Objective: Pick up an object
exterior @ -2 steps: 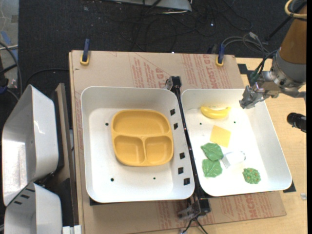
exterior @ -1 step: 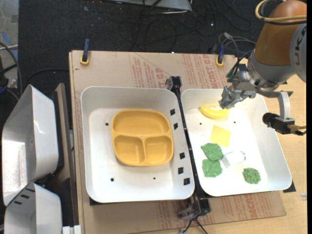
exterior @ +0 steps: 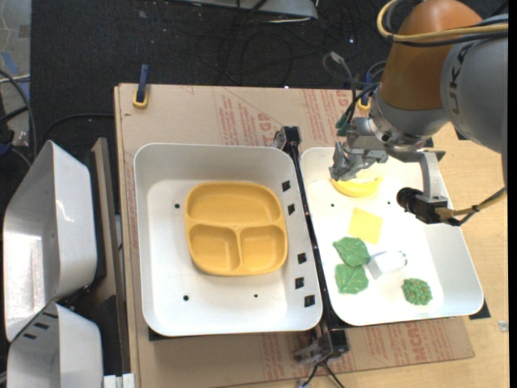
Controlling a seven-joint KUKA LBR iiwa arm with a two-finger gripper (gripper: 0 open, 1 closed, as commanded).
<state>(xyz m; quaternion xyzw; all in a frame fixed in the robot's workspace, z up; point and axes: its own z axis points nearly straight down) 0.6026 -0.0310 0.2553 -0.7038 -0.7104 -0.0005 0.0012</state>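
One arm (exterior: 440, 63) was seen reaching in from the right, orange band up, wrist bent down over the back of the right bin (exterior: 452, 285). The gripper (exterior: 352, 168) was lowered onto a yellow banana-shaped piece (exterior: 358, 187); finger state could not be told. "KU" was read on the grey arm link, red mirrored print on the cardboard (exterior: 234, 115). In the right bin were also noted a yellow square (exterior: 365, 225), two green leafy pieces (exterior: 351, 263), a white-grey item (exterior: 386, 262) and a green clump (exterior: 417, 291). The left bin (exterior: 161, 241) was holding a yellow divided tray (exterior: 237, 226)
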